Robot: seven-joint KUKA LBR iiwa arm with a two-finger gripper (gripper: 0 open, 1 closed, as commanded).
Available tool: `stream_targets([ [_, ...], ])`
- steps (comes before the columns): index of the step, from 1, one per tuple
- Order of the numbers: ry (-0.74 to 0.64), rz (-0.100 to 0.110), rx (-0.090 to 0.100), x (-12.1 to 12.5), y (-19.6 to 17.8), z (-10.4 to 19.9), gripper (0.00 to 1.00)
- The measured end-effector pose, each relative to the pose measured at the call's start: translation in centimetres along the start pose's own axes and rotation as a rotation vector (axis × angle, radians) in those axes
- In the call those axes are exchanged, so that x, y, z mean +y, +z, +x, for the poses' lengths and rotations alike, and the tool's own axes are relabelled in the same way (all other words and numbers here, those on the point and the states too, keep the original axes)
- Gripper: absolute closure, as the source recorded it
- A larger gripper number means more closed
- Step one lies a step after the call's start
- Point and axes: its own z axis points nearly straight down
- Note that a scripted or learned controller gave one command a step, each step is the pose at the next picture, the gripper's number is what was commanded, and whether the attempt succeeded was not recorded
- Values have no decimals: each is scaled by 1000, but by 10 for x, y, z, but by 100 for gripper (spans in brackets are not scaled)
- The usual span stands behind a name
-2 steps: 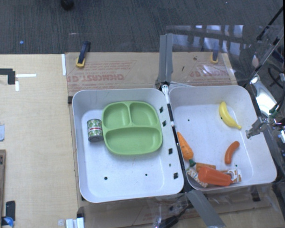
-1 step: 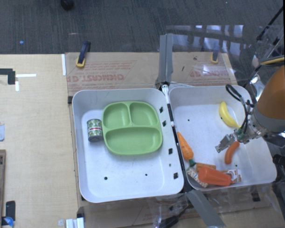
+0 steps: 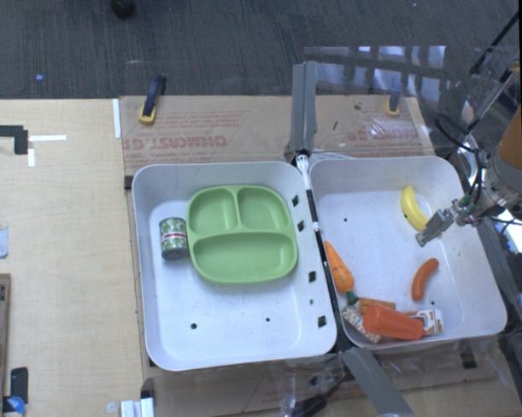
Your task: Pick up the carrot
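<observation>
My claw (image 3: 434,227) hangs over the right bin (image 3: 465,175), near its right wall and about halfway along it. I cannot tell how the claw stands, because it looks too small and blurred here. Nothing is seen inside it.

The carrot (image 3: 337,268) lies in the same bin, close against the left wall, near the divider between the two bins. Its thin end points toward the far edge and its green top toward the near edge. It is well apart from my claw.

A banana (image 3: 411,207) lies just beside my claw, on the far-left side of it. A small red sausage (image 3: 423,278) lies below my claw, toward the near edge. At the near edge of this bin there is a red pepper (image 3: 389,321) on a flat packet (image 3: 429,322).

In the left bin (image 3: 152,275) a green divided plate (image 3: 242,233) rests in the far half, and a small can (image 3: 173,238) lies touching its left edge.
</observation>
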Motion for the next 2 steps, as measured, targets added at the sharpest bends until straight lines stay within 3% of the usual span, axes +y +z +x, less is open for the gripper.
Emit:
stream_targets([
  [1,333,4,1,63,63,58,0],
  [2,-1,-3,-7,3,107,92,0],
])
